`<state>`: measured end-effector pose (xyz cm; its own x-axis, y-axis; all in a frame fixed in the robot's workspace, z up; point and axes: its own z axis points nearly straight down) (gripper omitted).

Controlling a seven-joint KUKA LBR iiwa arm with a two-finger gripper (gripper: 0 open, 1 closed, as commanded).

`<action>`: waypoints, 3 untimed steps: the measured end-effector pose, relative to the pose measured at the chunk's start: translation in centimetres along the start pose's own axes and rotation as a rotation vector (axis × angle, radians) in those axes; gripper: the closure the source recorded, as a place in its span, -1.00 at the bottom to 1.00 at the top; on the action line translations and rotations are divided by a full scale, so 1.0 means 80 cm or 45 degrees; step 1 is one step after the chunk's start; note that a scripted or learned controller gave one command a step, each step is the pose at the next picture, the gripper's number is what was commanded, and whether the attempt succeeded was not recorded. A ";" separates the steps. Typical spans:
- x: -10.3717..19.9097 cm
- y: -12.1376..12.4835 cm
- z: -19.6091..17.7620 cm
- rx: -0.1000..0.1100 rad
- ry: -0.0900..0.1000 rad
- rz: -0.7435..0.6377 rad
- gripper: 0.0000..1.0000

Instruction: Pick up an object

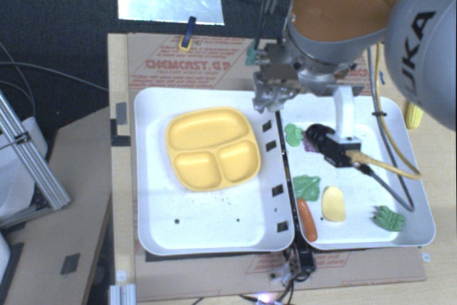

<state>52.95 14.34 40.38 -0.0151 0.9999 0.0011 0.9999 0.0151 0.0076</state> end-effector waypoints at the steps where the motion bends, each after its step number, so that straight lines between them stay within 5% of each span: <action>1: 0.000 0.001 -0.013 -0.002 0.000 -0.006 1.00; 3: 0.001 0.002 -0.040 -0.008 0.001 -0.017 1.00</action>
